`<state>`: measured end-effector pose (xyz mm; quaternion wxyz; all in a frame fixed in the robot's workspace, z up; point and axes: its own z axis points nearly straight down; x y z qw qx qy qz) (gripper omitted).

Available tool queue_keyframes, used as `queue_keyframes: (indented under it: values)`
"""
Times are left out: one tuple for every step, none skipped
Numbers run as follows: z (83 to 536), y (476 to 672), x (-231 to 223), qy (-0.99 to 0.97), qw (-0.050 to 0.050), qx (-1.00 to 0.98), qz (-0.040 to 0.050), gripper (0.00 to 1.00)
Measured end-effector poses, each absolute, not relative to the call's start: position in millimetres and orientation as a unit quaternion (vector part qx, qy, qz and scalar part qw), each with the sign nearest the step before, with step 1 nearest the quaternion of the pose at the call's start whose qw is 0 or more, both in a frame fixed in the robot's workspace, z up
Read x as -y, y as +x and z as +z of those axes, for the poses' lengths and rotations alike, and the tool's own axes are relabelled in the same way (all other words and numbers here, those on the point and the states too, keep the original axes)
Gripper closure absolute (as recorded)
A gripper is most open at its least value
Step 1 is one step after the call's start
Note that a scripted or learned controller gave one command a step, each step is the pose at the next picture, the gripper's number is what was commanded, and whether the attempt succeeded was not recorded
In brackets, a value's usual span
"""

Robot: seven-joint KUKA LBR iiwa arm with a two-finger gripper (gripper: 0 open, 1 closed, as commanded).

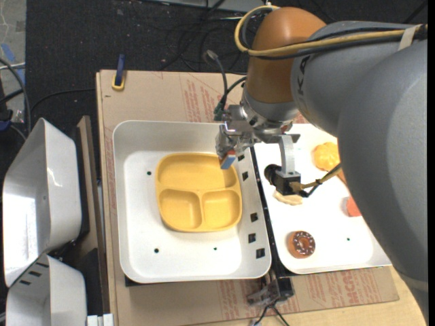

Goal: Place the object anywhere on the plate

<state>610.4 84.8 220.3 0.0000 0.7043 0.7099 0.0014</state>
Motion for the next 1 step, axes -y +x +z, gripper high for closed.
queue_keyframes:
  values:
    - [219.9,610.2,-81.3,0.706,0.000,-0.708,-0.0001,0.00]
